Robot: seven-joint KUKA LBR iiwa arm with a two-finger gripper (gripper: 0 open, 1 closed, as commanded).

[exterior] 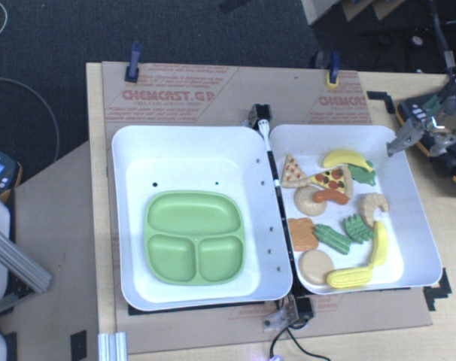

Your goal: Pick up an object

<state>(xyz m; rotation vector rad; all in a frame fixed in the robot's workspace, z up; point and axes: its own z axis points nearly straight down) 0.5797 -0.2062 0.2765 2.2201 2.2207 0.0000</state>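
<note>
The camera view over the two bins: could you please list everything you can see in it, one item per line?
Bins: two, white, side by side on the bench.
Divided plate: one, green, three compartments, in the left bin.
Toy food: a pile, mixed colours, in the right bin.
Bananas: two, yellow, one at the pile's far edge, one at its near edge.
Pizza slices: two, beside the far banana.
Clamps: two, blue, on the board's far edge.
Gripper: one, grey, beyond the right bin's right rim.

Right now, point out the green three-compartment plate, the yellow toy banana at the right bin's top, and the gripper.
green three-compartment plate (194,236), camera view, the divider ridge.
yellow toy banana (344,158), camera view, mid-curve.
gripper (399,143), camera view, between its fingertips.
</note>
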